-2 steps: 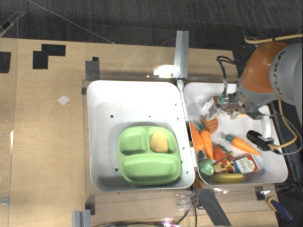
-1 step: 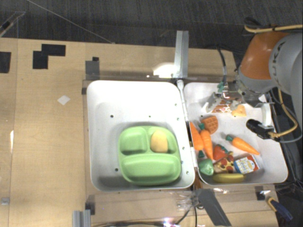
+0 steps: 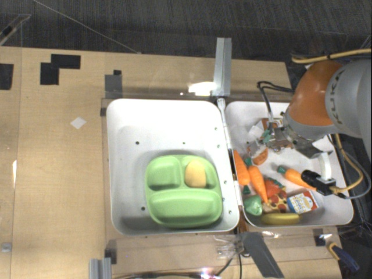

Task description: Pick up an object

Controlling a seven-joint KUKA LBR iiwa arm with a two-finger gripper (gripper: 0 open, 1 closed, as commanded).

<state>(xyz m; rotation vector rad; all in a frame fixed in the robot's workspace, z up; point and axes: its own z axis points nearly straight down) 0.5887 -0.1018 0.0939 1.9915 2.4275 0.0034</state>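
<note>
The gripper (image 3: pixel 264 139) hangs low over the right bin (image 3: pixel 241 114), near its middle; whether it is released or clenched I cannot tell. Just below it lies a heap of toy food: carrots (image 3: pixel 256 178), another carrot (image 3: pixel 295 175) to the lower right, a small carton (image 3: pixel 301 202) and a banana (image 3: pixel 279 218). Well to its left, the left bin (image 3: pixel 125 156) carries a green divided tray (image 3: pixel 181 205) with a yellow fruit (image 3: pixel 196 173)
</note>
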